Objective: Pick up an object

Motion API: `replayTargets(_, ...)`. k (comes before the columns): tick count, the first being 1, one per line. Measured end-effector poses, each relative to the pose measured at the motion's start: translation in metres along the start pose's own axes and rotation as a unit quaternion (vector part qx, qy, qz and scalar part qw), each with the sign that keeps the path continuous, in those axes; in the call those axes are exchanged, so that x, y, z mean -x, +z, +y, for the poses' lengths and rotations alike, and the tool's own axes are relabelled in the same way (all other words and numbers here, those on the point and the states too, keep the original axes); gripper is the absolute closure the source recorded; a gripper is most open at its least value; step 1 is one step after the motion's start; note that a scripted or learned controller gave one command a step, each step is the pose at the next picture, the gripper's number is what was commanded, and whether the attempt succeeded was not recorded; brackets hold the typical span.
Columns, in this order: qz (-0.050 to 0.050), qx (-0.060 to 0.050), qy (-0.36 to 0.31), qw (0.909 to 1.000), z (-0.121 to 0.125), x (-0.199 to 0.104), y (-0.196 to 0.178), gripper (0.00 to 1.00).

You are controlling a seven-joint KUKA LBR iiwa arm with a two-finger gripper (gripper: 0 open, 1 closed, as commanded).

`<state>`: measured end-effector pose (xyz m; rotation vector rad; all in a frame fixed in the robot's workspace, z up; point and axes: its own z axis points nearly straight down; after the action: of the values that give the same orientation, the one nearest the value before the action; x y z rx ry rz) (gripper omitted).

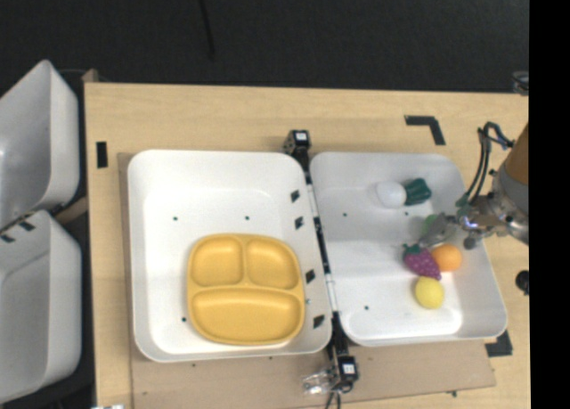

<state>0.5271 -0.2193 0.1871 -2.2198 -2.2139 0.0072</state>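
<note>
Now the gripper [443,227] hangs over the right bin [356,309] — just beside the purple grapes [421,262] and orange [448,257]; jaws' state unclear.

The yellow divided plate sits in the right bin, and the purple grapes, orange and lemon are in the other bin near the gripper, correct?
Not quite. The camera view shows the yellow divided plate in the left bin, not the right. The rest holds: the purple grapes, orange and lemon lie in the right bin, near the gripper.
</note>
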Motion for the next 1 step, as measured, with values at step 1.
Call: replayTargets(1, -0.003, 0.004, 0.0, 1.0, 0.0034, 0.0061, 0.0431, 0.0)
